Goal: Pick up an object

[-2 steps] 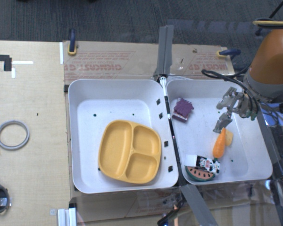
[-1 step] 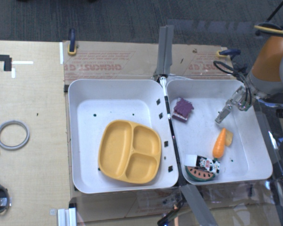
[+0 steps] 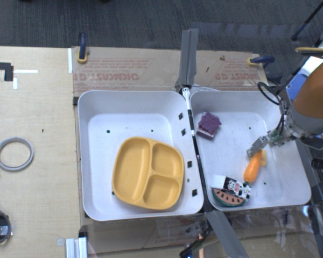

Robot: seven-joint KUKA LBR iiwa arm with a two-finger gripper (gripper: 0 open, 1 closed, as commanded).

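Nearest the camera, right bin: watermelon-slice toy at the front wall, a small patterned piece lying on its upper edge. Just behind them, an orange carrot-shaped toy, tilted, its upper end touching or nearly touching the gripper. This looks like the pick target.

Risk, as judged from here: the carrot is rounded and smooth-looking, and the gripper meets it at the tip, not the middle. A squeeze there may squirt it sideways or leave it dangling and dropping on the lift. It lies close to the watermelon slice, so a shove forward could push one into the other. The bin's right wall is near the arm too; a crooked descent might catch the rim.

Gripper: grey fingers point down and left toward the carrot's top. How far apart they stand, cannot tell; they blur into one grey shape. No object clearly sits between them, so no hold claimed.

Further back: purple block-like toy near the divider, well apart from the gripper. Left bin holds a yellow divided plate. Beyond the bins, cardboard under the rear edge, blue clamps at its corners
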